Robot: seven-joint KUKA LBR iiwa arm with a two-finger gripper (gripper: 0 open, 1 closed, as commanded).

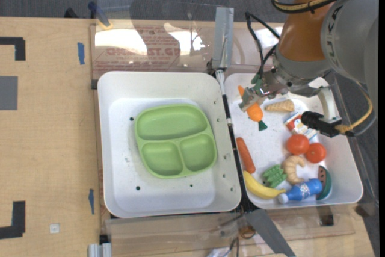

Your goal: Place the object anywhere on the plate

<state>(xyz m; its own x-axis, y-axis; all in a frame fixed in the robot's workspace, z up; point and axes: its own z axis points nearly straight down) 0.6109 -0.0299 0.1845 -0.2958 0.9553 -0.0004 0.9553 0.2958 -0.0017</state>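
Gripper (252,95) low over the far-left part of the right bin (349,159). Carrot (255,112) directly beneath the fingertips, touching or nearly so; whether the fingers are apart or clamped on it cannot be told. Green plate (174,140) sits in the left bin (114,129), well apart from the carrot, nothing on it. Right of the carrot: cone (280,106). Nearer: sausage (245,153), tomatoes (305,147), banana (261,185), blue bottle (301,191).
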